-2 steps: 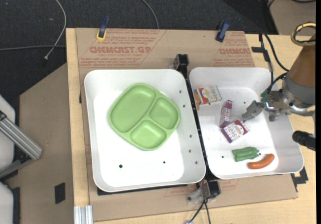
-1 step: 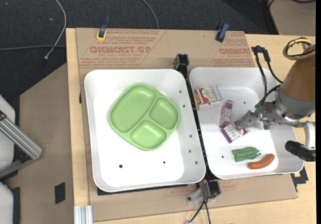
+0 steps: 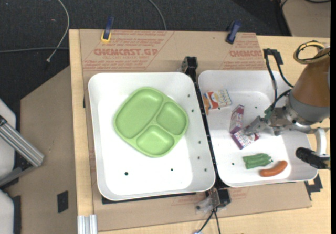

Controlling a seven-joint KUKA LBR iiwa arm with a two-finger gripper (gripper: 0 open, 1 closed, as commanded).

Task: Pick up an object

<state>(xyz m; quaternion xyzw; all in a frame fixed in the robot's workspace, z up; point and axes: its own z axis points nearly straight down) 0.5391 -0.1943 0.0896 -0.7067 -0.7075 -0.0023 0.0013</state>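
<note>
The right bin (image 3: 227, 171) holds several small objects. A purple packet (image 3: 237, 120) lies near its middle, tilted. A red and white carton (image 3: 217, 99) sits toward the bin's back left. At the front lie a green vegetable piece (image 3: 256, 160) and an orange-red sausage (image 3: 273, 168), side by side. My gripper (image 3: 255, 126) reaches in from the right and is low over the bin, its tip right at the lower right end of the purple packet. The orange-banded wrist (image 3: 313, 88) stands behind it.
The left bin (image 3: 107, 167) contains a green divided plate (image 3: 151, 121). Black clamps sit between the bins at the back (image 3: 189, 64) and front (image 3: 218, 196). A black cable (image 3: 273, 70) runs over the right bin's back edge.
</note>
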